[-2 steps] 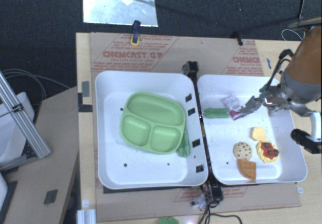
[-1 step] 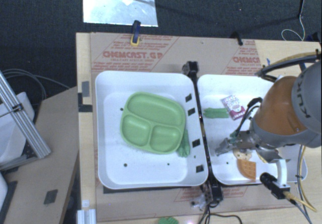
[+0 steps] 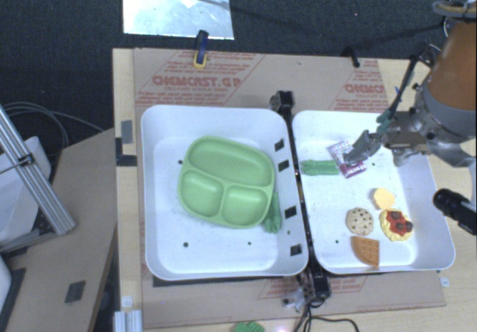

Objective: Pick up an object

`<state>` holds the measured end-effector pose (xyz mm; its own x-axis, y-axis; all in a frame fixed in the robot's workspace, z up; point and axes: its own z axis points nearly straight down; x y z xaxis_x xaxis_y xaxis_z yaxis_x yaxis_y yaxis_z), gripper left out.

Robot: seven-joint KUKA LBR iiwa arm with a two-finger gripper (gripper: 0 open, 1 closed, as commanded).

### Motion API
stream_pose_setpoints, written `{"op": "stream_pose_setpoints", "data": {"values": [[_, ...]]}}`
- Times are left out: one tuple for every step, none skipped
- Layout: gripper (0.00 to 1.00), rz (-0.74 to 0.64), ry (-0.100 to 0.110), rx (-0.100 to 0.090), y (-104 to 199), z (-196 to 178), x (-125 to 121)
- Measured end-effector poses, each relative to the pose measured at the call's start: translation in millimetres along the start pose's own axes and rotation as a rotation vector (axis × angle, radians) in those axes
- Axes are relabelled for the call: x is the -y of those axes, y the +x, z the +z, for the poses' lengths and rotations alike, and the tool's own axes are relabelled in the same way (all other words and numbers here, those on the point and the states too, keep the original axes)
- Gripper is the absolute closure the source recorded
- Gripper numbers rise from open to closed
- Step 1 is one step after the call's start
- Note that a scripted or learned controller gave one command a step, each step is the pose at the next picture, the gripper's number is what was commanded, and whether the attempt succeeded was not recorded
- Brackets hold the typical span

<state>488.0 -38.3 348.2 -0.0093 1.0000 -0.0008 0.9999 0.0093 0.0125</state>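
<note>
The right bin (image 3: 425, 174) holds several toy foods. A purple and white packet (image 3: 345, 158) lies near its upper middle, with a green bean pod (image 3: 319, 168) just left of it. My gripper (image 3: 365, 147) reaches in from the right and hangs right over the packet's right edge; whether it touches the packet I cannot tell. Lower down lie a yellow cheese piece (image 3: 384, 198), a chocolate chip cookie (image 3: 359, 220), a yellow tart with red topping (image 3: 396, 224) and an orange cracker (image 3: 365, 250).
The left bin (image 3: 160, 248) carries a green divided plate (image 3: 226, 181), and a green strip (image 3: 273, 213) leans at the plate's right side. Black clips (image 3: 283, 166) run along the wall between the bins. A black round part (image 3: 455, 207) juts in at the right.
</note>
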Motion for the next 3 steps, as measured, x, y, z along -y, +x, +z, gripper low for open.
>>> {"op": "stream_pose_setpoints", "data": {"values": [[0.0, 0.014, 0.02, 0.0, -62.3, 129.7, 4.9], [0.0, 0.011, 0.01, 0.001, -106.5, 132.6, 4.0], [0.0, 0.004, 0.007, 0.002, -112.0, 196.5, -52.0]]}}
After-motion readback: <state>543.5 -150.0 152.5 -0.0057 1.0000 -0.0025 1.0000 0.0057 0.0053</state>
